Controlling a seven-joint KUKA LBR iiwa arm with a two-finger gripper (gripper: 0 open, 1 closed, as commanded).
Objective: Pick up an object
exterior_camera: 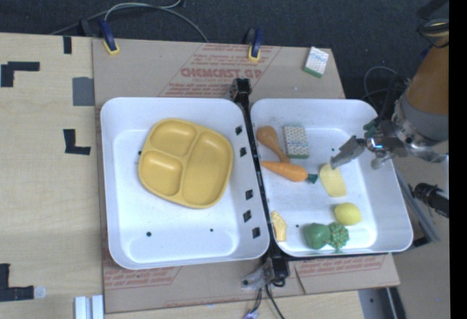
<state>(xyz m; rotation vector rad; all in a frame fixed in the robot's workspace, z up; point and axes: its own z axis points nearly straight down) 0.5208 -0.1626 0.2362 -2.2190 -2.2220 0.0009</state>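
Observation:
The right bin [365, 112] holds an orange carrot [284, 171], a brown drumstick-shaped piece [268, 139], a small speckled box [295, 141], a pale yellow block [333, 182], a lemon [348, 214], a green broccoli [325, 235] and a small yellow piece [278, 225]. My gripper [360, 154] hangs over the right side of this bin, just above and to the right of the yellow block. Its fingers stand open with nothing between them. One fingertip [341, 158] points down-left towards the block.
A yellow divided plate [184, 162] lies in the left bin [117, 164]. A small green-and-white box [317, 61] sits on the cardboard behind the right bin. Two clamps [254, 44] hold the cardboard's far edge. Cables run by the bench's right side.

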